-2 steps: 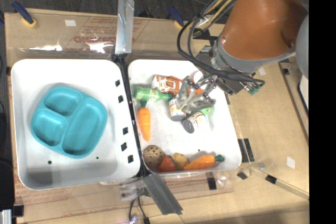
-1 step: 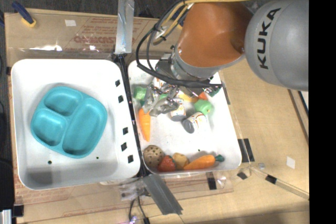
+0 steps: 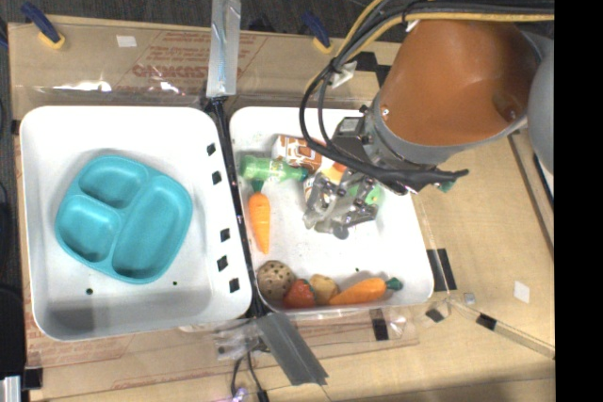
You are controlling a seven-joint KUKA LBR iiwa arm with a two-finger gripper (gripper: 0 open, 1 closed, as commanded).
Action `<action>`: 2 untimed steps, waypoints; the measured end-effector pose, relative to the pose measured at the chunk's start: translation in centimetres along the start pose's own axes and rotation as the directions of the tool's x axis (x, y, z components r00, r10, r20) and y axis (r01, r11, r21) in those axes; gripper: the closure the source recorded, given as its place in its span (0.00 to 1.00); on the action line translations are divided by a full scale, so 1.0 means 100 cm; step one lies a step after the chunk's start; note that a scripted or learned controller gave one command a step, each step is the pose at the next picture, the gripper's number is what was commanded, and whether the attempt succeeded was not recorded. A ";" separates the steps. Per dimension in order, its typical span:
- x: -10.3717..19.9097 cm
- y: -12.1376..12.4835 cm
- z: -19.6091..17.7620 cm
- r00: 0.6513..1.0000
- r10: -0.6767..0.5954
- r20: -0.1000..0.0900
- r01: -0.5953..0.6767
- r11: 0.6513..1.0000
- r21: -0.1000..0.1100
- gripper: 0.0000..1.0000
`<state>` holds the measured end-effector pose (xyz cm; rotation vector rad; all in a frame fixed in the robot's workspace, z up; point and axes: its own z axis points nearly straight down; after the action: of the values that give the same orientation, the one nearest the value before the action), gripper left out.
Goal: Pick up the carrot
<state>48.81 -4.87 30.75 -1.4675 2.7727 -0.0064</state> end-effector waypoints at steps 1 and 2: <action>-0.017 0.027 0.093 0.980 -0.197 -0.001 0.197 0.980 -0.011 1.00; 0.017 0.002 0.090 0.940 -0.341 0.001 0.341 0.940 -0.004 1.00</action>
<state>47.69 -6.16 21.77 -1.9275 2.4783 -0.0011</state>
